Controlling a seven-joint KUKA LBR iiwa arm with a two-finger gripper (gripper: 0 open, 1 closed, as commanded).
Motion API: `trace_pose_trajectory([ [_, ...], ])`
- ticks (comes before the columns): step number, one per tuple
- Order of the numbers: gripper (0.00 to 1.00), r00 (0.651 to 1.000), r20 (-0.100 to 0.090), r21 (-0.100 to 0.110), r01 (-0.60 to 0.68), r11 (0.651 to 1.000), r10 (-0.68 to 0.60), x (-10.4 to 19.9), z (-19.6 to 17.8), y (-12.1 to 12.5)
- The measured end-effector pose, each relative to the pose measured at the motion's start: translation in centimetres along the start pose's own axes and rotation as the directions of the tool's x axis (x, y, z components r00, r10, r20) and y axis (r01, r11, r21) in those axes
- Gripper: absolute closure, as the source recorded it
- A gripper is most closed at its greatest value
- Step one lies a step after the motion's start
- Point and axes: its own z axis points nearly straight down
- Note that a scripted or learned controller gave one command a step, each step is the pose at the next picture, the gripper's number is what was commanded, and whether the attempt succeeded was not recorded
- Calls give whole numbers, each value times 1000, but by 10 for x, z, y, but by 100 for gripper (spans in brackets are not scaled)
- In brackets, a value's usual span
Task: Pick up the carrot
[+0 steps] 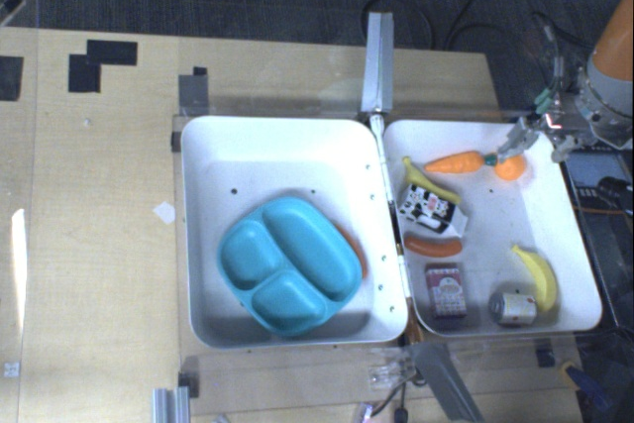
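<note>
The carrot [454, 162], orange with a green stub at its right end, lies on its side at the back of the right bin [575, 243]. My gripper [539, 145] hangs over the bin's back right corner, just right of the carrot's green end. Its fingers [516, 142] are spread open with nothing between them. A small orange fruit [510, 170] sits right below the left finger, next to the carrot's tip.
The right bin also holds a black-and-white packet [428, 205] on a yellow piece, a sausage [433, 246], a dark red box [447, 291], a can [513, 307] and a banana [536, 274]. A blue divided plate [289, 263] lies in the left bin [208, 213].
</note>
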Motion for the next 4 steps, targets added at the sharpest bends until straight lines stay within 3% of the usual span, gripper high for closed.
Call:
trace_pose_trajectory([
  [1, 0, 997, 0, 0, -80, 997, 80, 10, 72, 27],
  [2, 0, 990, 0, -5, -144, 990, 144, 42, 146, 23],
  [3, 0, 995, 1, -4, 96, 995, -96, 55, 100, 36],
  [4, 0, 993, 3, -17, 114, 993, -114, 36, 131, 60],
])
